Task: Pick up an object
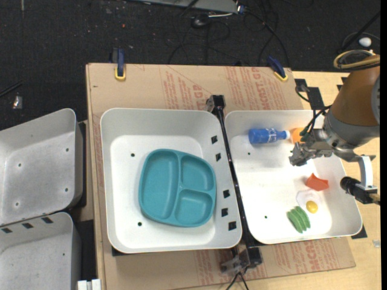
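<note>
Just beside the dark two-finger gripper, on its camera-ward side, lay the small red-orange plastic wedge, the likeliest candidate for your pick. It sat flat on the floor of the shallow white right-hand bin, apart from the gripper. It looked low, thin and angular, with little height to catch. You could not tell from this slant whether the gripper was spread or closed, and nothing showed as held in it.

You risked a miss here, I judge: with such a flat piece, a descent stopping short would have closed on air, and an off-centre one would have pushed the wedge away. A second risk was ambiguity, since the gripper stood between several things.

Farther from the gripper on the same side lay a white toy fried egg with a yellow yolk and a green ridged toy vegetable. Left of the gripper and farther from the camera lay a blue plastic bottle on its side, and an orange object, partly hidden, sat close by the gripper. Well to its left, a teal divided plate rested in the white left-hand bin.
</note>
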Motion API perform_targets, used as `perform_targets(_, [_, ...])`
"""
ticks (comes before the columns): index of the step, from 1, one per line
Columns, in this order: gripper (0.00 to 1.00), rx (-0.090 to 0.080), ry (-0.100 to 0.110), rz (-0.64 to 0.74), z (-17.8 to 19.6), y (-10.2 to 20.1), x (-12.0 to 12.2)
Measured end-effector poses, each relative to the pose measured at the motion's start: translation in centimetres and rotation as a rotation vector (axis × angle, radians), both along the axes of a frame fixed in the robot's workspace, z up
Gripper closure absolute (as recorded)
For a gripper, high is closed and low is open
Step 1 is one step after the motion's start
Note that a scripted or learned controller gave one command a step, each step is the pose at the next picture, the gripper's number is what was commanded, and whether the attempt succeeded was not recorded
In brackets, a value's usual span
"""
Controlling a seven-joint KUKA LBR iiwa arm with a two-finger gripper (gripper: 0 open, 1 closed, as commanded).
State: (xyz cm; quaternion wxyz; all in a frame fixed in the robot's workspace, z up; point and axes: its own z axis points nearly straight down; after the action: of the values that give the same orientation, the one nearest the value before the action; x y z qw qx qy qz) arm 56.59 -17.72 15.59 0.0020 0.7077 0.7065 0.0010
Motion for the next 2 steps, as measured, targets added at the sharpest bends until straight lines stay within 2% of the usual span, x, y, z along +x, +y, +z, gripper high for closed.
perform_targets(1, [1.00,-0.001,-0.002,0.005,6.1,0.2,0.8])
perform_targets(2, [1.00,0.000,0.002,0.004,7.9,0.2,0.9])
